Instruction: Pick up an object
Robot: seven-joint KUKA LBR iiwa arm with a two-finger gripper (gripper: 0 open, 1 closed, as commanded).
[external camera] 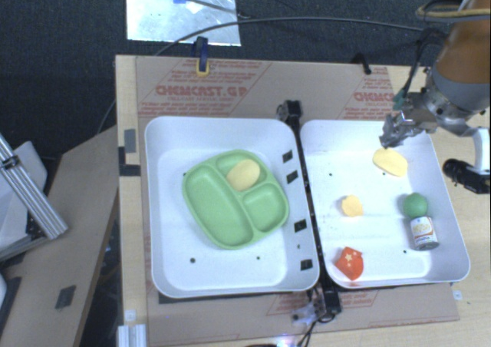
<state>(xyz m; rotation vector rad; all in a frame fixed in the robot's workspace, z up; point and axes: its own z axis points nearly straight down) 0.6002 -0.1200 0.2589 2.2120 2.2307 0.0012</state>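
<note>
Hovering just above the flat yellow piece [390,161], your gripper [395,136] hides its state; pinch that light, slippery-looking toy across its narrow edges.

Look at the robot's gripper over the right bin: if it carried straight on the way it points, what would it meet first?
Most likely the flat yellow piece, lying just below the gripper on the right white bin floor. Depth is unclear from this slanted view, so it could meet bare floor beside it.
</note>
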